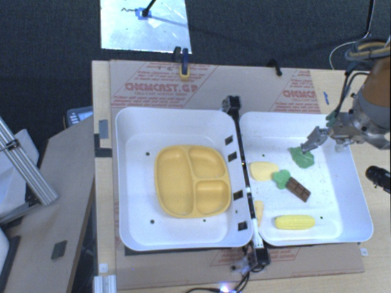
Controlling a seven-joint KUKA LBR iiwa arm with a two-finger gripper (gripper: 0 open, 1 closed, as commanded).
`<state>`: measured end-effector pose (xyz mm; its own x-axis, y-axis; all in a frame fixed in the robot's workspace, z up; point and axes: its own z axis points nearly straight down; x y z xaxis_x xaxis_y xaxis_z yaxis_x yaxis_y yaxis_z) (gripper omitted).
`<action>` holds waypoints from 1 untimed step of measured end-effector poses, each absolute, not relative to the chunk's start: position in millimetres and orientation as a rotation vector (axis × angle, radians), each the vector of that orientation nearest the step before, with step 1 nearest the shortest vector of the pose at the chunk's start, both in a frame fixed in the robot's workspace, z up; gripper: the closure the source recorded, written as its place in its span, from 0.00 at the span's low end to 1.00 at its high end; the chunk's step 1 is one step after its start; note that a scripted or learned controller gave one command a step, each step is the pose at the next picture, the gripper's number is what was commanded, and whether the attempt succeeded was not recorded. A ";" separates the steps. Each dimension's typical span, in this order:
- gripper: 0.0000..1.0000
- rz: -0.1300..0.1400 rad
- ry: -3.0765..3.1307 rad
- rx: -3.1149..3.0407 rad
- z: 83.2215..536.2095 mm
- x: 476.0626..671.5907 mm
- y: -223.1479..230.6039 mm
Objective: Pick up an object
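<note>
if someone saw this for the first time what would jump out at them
Probably the big yellow divided tray sitting alone in the left bin. Next, the small cluster of toy foods in the right bin: a corn cob near the front, a brown chocolate bar and a green piece at the gripper, which reaches in from the right.

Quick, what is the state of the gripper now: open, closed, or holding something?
Gripper: right above the green object in the right bin; open, closed or holding cannot be told.
</note>
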<state>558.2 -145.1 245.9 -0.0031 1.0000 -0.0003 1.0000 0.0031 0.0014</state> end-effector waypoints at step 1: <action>0.00 0.006 2.245 2.204 211.4 555.3 -2.7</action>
